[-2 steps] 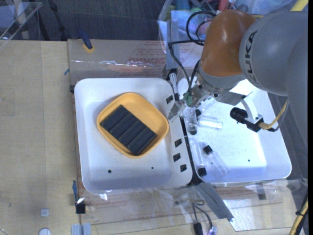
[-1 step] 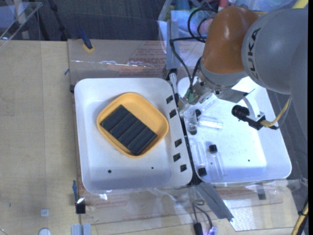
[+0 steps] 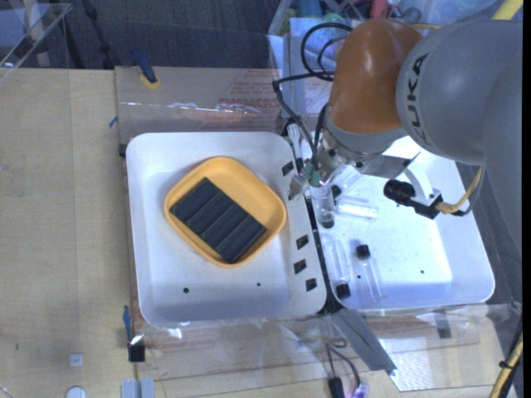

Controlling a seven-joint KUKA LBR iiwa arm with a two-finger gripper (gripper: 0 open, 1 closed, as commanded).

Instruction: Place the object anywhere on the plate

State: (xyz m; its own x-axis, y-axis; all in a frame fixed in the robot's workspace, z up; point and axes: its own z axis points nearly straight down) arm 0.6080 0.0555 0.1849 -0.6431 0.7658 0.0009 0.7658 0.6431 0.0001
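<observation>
below the fingers [image 3: 319, 196], transparent object [image 3: 353, 211] in right bin [image 3: 448, 272].

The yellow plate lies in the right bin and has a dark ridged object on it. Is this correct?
Not quite. The camera view shows the yellow plate in the left bin, not in the right one. The rest holds: a dark ridged object lies on it.

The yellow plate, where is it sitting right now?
The yellow plate lies in the left bin, near its middle, with a dark ridged object on it; the gripper is over the divider to its right.
</observation>
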